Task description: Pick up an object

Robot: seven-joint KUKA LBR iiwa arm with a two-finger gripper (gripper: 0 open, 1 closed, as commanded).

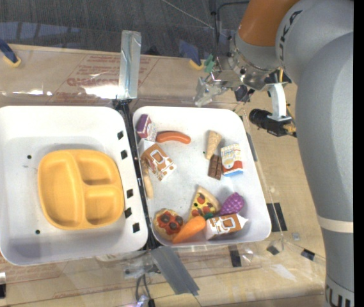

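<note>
Faint red printing on the clear plastic sheet (98,69) at the far side of the bench, too blurred to read, small cartons (158,161) in the right bin (253,171) bearing pictures, their lettering illegible

The right bin (253,171) holds toy food: a sausage (173,137), a carrot (190,229) lying slantwise beside a pizza slice (204,203), purple grapes (232,204), and small cartons (158,161) (one tipped over).
</note>
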